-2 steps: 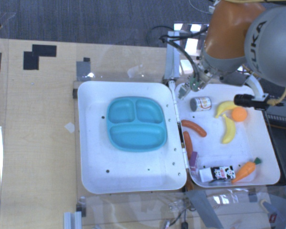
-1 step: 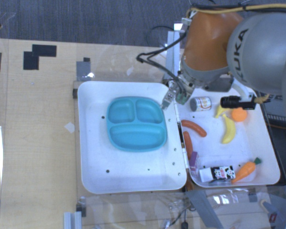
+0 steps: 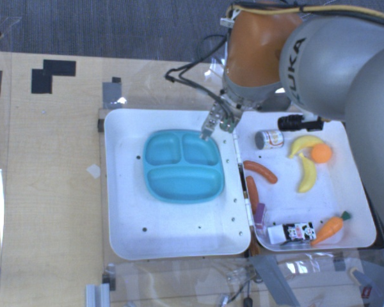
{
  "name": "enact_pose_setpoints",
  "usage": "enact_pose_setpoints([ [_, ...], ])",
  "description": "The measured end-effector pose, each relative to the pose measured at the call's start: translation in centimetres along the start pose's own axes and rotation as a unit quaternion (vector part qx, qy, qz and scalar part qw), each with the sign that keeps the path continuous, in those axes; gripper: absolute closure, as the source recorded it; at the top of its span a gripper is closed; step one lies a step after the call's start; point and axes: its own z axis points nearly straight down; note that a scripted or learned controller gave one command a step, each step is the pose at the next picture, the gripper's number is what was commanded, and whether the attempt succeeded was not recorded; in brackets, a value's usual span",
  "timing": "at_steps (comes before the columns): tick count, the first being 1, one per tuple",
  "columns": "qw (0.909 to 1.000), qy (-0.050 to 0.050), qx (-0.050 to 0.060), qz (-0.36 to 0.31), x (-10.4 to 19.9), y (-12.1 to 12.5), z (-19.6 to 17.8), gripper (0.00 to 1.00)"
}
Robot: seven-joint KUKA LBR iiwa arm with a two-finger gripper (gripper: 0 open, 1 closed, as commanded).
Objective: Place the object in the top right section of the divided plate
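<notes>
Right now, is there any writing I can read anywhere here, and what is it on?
"KUKA": partly visible letters running down the grey robot arm.
Small can in the right bin: label too small to read.
Black-and-white carton: print too blurred to read.
Blue divided plate: no text.

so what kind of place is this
Likely a robotics lab test bench, not a kitchen: a KUKA arm reaches over two white bins, one holding a blue divided plate, the other toy food such as bananas and a carrot.
</notes>
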Motion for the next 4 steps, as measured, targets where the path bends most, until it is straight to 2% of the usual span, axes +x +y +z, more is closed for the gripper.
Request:
enact_pose_setpoints([
  [1,1.0,0.0,0.0,0.0,0.0,0.0,0.0,0.0],
  [2,1.0,-0.003,-0.004,0.0,-0.2,0.2,-1.3,1.0],
  [3,1.0,-0.003,-0.004,0.0,-0.2,0.2,-1.3,0.0],
  [4,0.9994,-0.002,0.0,-0.036,-3.5,-4.9,-4.8,0.0],
])
